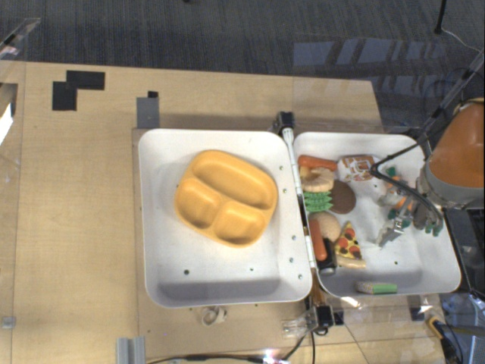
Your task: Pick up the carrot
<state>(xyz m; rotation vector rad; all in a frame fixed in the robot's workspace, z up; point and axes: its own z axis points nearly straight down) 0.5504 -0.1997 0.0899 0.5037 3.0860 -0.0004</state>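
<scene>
The carrot [317, 162], a short orange stick, lies at the far left corner of the right bin [413, 270], against the wall between the bins. A pale ring-shaped toy food [317, 179] touches its near side. My gripper [391, 232] hangs low over the right half of the same bin, well to the right of the carrot and nearer the front. Nothing shows in the gripper. The arm's orange band [458, 154] sits above it at the right edge.
Toy foods crowd the right bin's left side: a green ridged piece [318, 201], a brown disc [345, 198], a pizza slice [348, 245], a red sausage [321, 249], a packet [356, 167]. A green bar [377, 287] lies at its front. The left bin [220, 279] holds a yellow divided plate [226, 196].
</scene>
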